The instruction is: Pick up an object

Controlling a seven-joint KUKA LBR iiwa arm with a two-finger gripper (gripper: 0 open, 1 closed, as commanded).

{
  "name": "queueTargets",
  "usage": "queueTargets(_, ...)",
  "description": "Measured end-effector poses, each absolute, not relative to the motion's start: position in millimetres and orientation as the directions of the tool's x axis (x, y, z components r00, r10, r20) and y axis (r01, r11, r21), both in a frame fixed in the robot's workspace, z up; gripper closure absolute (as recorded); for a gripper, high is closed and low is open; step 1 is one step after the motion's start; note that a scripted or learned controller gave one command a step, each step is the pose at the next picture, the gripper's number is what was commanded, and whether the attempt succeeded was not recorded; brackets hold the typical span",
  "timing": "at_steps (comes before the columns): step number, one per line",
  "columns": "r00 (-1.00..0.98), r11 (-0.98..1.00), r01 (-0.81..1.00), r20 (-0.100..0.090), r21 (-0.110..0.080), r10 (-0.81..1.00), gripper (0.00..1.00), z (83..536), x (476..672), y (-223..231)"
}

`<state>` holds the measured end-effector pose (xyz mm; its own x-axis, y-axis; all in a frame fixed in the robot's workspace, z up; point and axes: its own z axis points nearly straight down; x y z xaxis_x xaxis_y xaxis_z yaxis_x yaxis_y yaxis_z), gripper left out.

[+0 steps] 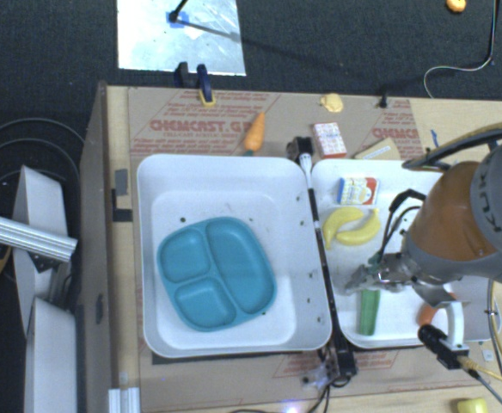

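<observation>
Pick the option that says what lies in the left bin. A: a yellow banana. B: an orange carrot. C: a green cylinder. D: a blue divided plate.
D: the blue divided plate lies flat in the left bin, while the banana and green cylinder sit in the right bin.

Green stick (368, 311) in right bin (352, 332)

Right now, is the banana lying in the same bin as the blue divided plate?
No, the banana lies in the right bin, while the blue divided plate sits in the left bin.
</observation>
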<state>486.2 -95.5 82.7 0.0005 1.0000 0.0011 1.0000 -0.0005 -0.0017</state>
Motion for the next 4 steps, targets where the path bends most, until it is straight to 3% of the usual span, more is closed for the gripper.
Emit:
queueTargets(1,0.0,0.0,1.0,0.0,0.002,1.0,0.0,84.2,486.6,-108.5)
queueTargets(2,-0.004,0.004,1.0,-0.005,0.011,1.0,0.0,115.8,554.9,-146.4)
queueTargets(3,-0.008,0.008,1.0,-0.001,0.007,1.0,0.0,83.9,628.0,-131.5)
queueTargets(4,-0.004,0.004,1.0,0.002,-0.016,1.0,0.0,81.6,666.6,-95.9)
